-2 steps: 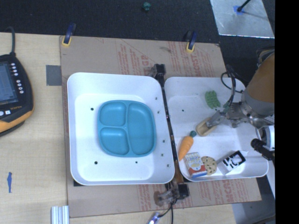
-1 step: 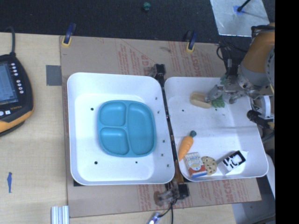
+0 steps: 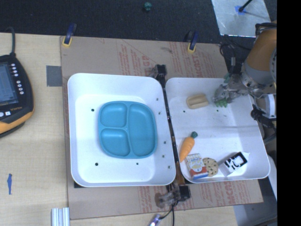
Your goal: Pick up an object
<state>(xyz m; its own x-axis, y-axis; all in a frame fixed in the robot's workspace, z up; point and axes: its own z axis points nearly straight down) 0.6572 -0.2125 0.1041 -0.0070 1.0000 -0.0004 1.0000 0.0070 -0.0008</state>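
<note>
At the right bin's (image 3: 235,126) far edge the gripper (image 3: 225,97) hangs low over the floor, just right of the tan block (image 3: 196,100); something small and green (image 3: 221,104) sits at its tip, too blurred to identify, and whether the claw is apart or together cannot be told. Candidate objects all lie in this bin: block near the gripper, carrot (image 3: 186,147) against the left wall, snack box (image 3: 195,166), cookie (image 3: 209,166) and black-and-white cube (image 3: 235,162) along the near edge. Judgement: block is the nearest pick; straddle its short axis, descend square, lift slowly. Block looks matte, rounded, bread-like; carrot smooth and tapered, likely to roll; box flat, printed. Left bin (image 3: 84,126) holds a blue divided plate (image 3: 127,129), smooth plastic
</note>
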